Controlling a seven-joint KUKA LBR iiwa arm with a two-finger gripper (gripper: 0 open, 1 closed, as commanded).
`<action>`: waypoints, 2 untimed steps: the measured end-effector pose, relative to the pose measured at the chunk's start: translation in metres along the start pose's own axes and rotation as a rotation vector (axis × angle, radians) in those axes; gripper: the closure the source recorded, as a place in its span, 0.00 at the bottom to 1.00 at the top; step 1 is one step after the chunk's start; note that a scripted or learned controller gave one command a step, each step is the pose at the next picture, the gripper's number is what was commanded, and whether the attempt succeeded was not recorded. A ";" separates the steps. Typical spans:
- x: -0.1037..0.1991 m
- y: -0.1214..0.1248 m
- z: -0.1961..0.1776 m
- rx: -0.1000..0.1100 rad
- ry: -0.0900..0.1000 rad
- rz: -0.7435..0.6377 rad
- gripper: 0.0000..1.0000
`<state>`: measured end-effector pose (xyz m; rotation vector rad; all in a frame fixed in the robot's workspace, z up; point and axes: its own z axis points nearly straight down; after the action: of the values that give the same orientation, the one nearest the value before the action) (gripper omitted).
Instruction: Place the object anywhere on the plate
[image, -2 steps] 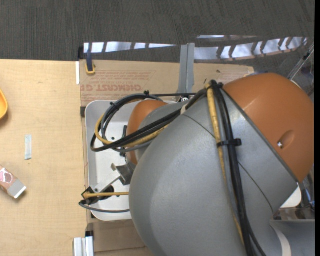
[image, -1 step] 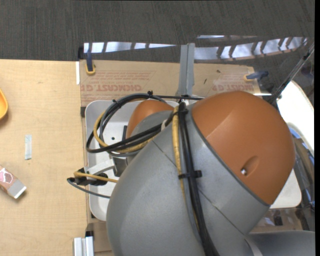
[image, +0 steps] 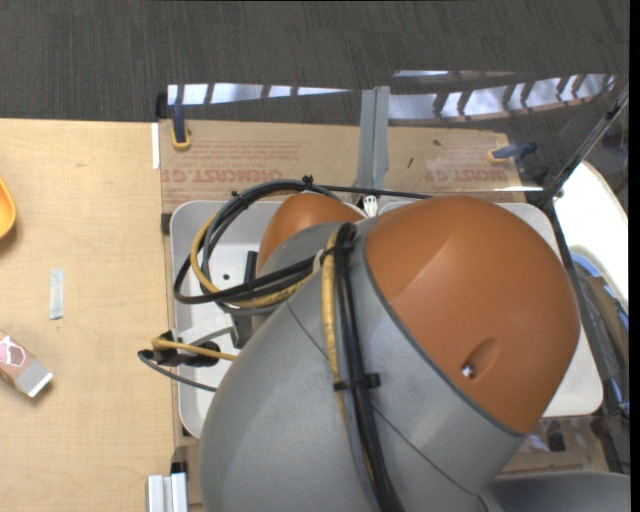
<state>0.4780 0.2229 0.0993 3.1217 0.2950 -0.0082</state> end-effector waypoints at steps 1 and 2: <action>0.031 0.002 0.008 0.003 0.003 -0.009 1.00; -0.001 -0.004 0.009 0.002 0.001 -0.010 1.00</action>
<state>0.4767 0.2270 0.0907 3.1226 0.3109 -0.0074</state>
